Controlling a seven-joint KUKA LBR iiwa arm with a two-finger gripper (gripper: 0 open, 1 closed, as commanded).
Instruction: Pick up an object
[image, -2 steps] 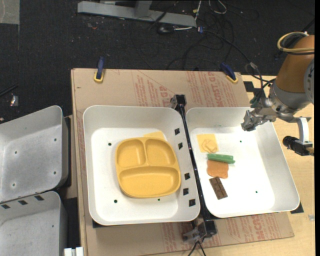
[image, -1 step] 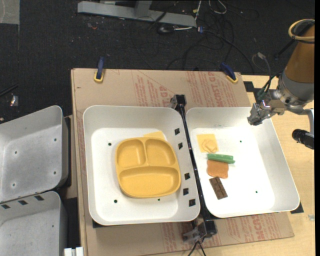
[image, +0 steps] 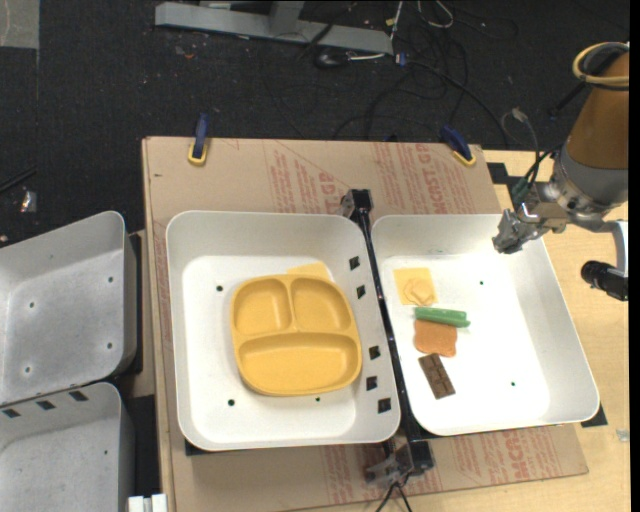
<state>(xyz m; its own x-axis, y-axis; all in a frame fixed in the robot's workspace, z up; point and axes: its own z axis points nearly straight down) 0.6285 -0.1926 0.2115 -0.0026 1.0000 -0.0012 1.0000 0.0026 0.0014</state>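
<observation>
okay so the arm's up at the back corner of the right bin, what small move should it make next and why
Probably move the end effector forward-left across the right bin, toward the green stick. It sits at the bin's far right corner, apart from the objects, which lie clustered along the bin's left side.

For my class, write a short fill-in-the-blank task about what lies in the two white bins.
1. The yellow divided tray lies in the ____ bin.
2. The green stick lies across the top of the ____ piece.
3. The brown bar lies in the ____ bin.
4. The pincer hovers over the right bin's ____ corner.

Missing words: left; orange; right; far right
</observation>
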